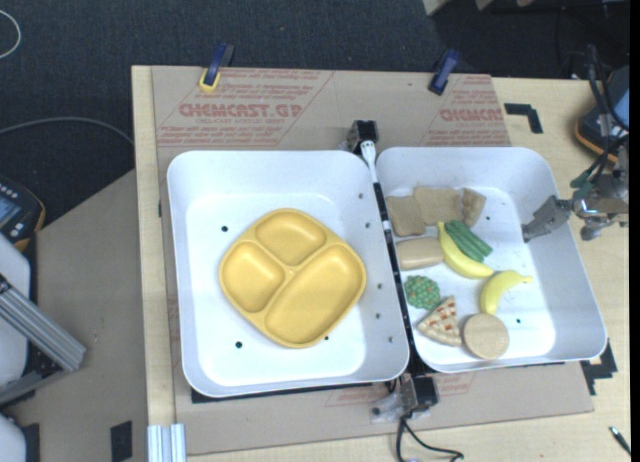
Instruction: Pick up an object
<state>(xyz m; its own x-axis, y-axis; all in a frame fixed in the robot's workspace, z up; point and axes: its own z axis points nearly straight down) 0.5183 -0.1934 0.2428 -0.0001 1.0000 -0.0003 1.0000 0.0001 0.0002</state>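
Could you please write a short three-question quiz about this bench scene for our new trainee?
1. True or false: the yellow divided plate lies in the left bin.
2. Which item lies nearest the front rim of the right bin? A) the green beans B) the round cookie C) the bread slices
3. Fill in: the pizza slice lies just in front of the ______.

Key
1. True.
2. B.
3. Broccoli.

The hand is at the right bin's right wall, with none of the food between its fingers.
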